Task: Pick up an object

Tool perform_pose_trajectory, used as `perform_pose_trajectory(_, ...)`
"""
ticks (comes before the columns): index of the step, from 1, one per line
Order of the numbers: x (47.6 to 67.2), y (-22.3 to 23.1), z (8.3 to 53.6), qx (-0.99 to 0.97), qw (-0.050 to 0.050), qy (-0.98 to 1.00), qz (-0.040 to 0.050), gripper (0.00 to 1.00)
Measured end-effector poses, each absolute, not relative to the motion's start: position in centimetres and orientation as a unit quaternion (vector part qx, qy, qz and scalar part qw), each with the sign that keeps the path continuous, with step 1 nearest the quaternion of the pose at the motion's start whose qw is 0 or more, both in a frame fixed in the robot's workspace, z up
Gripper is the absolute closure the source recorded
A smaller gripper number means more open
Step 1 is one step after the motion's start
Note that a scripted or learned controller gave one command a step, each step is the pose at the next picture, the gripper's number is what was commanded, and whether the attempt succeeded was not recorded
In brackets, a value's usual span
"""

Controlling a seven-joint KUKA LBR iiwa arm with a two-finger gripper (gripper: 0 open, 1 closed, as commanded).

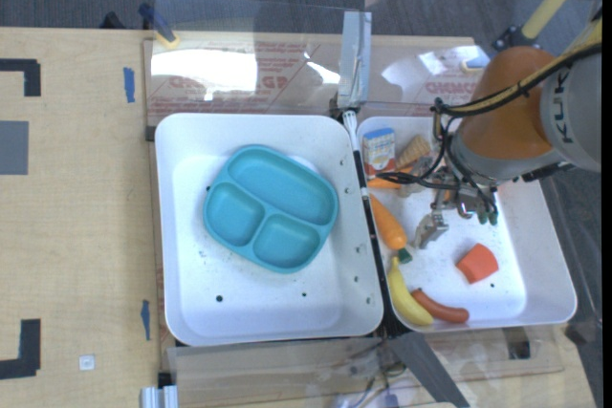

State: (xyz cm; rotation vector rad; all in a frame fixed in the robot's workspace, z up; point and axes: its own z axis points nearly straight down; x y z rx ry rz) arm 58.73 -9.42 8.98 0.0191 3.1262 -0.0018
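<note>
My end effector (432,229) hangs spread and empty at centre right, between carrot (387,223) and orange block (477,263); nothing picked up yet.

A blue three-compartment tray (272,207) lies tilted, apparently flat, in the left white bin (191,301)

One fixed camera above the bench (67,205), slanting down on both white bins (182,301).

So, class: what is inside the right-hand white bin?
A carrot, banana, hot dog, orange block, and a small carton lie inside. The end effector hangs over it; the arm covers the far corner.
</note>
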Motion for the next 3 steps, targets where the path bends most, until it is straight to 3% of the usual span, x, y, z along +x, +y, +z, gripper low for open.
perform_pose_trajectory(1,49.0,-15.9,9.0,0.062,0.006,0.998,-0.0024,0.0)
perform_pose_trajectory(2,58.4,-13.9,8.9,0.265,0.005,0.964,0.0011,0.0)
perform_pose_trajectory(3,63.2,-11.8,9.2,0.324,-0.027,0.945,-0.0128,0.0)
